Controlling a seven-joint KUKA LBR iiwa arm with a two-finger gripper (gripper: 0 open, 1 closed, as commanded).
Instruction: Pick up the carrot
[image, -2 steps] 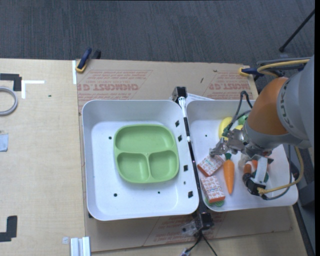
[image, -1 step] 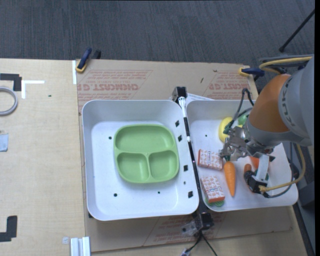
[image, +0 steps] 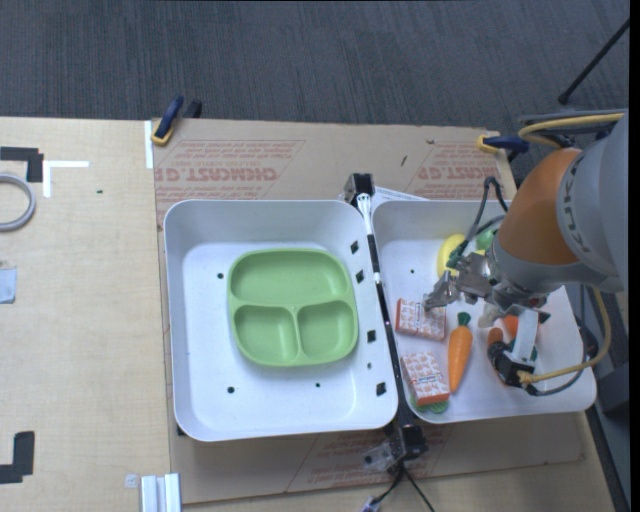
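Carrot (image: 459, 355) is in the right bin (image: 570, 398), lying near the front edge with its green top pointing toward the back and the orange tip toward the front. Just left of it is a small box (image: 427, 380) with red print, and another little red-and-white box (image: 417, 318) sits a bit further back. Something yellow (image: 452, 252) with a bit of green next to it is near the back of that bin, partly behind the arm (image: 560, 215).

Gripper (image: 445, 297) hangs over the right bin, just behind and left of the carrot's top, near the back box. Honestly can't tell if it's open or closed from this angle, the metal bits blur together. Nothing visibly held, and the carrot is lying on the bin floor.

Left bin (image: 190, 300) has a green divided plate (image: 293, 306) in the middle, three compartments. Both bins sit on a cardboard sheet (image: 230, 160) on the bench.
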